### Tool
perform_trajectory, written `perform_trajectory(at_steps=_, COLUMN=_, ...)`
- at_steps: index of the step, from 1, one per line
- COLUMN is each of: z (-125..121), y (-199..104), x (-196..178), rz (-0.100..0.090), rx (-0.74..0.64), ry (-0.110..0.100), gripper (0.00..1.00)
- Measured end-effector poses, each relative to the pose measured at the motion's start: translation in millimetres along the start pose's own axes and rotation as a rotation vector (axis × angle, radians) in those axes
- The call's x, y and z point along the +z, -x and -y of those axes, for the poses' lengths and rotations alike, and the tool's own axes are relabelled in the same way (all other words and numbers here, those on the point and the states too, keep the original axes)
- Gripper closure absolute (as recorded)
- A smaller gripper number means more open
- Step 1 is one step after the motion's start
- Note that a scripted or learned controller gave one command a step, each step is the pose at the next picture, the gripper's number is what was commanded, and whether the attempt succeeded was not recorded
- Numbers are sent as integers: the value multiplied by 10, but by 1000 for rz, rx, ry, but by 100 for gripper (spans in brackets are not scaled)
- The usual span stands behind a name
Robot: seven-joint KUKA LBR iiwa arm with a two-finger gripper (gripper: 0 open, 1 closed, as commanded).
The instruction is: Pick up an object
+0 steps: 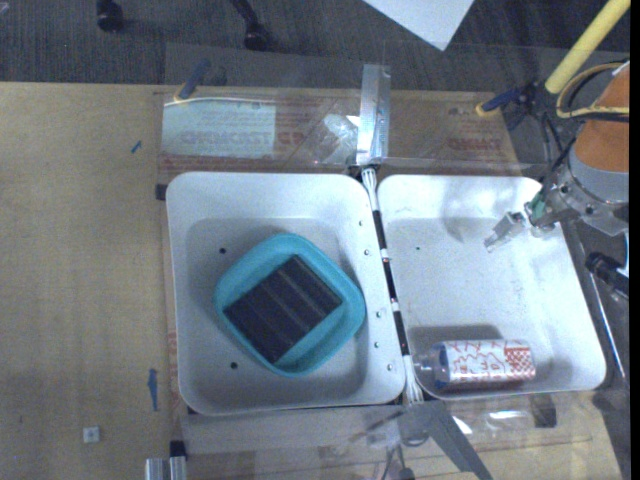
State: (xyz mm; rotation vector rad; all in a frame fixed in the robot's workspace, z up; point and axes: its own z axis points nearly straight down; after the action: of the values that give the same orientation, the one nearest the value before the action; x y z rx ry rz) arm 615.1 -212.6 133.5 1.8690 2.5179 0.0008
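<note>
The camera view shows, nearest in the right bin point(560, 368), a cylindrical can point(478, 362) with a red and white pattern lying on its side against the near wall, its length running left to right. In the left bin point(190, 218) sits a blue square container point(290, 303), turned at an angle, with a dark ribbed inside. Farther back, the gripper point(503, 230) hangs over the far right part of the right bin, well apart from the can; whether it is spread or pressed together I cannot tell. The arm point(600, 158) comes in from the right.
</note>
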Motion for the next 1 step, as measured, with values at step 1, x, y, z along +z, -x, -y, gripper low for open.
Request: perform_trajectory(at_steps=1, z=454, y=-458, x=-569, rz=-4, rx=69, ry=-4, gripper=0)
